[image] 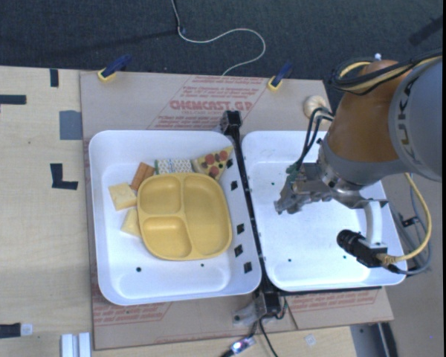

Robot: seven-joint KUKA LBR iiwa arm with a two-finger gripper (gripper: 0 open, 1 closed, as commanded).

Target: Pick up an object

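Yellow divided plate (184,216) lay in the left bin (104,199); the claw (288,201) hung over the right bin (312,270), its opening impossible to tell.

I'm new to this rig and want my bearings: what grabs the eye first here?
The yellow divided plate in the left bin, lying over flat food pieces at its upper and left edges. Then the grey and orange arm reaching in from the right, its claw over the right bin.

The yellow plate (184,216) partly hides the food pieces (123,196) beneath it.
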